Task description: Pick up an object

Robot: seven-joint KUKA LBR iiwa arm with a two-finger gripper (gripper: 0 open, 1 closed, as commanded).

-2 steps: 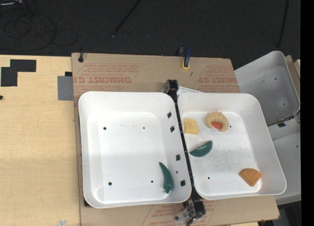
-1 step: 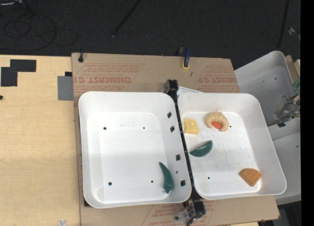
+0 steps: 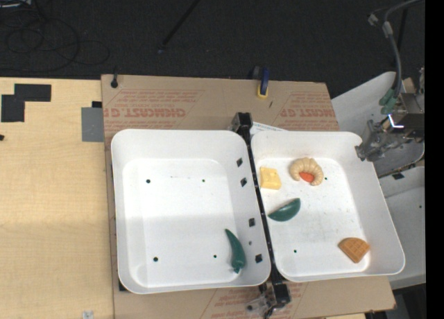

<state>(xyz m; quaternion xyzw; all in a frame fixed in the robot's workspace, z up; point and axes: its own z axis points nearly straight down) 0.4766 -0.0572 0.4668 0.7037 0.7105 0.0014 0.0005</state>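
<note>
While the gripper [image 3: 374, 145] hangs over the right bin [image 3: 388, 231] rim, finger state unreadable, 4 items inside, 1 green piece [image 3: 234, 249] in left bin [image 3: 132, 241].

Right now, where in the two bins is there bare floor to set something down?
Left bin: bare but for the green pepper by the divider. Right bin: free between the waffle and green pod; crowded around the yellow block and croissant.
</note>
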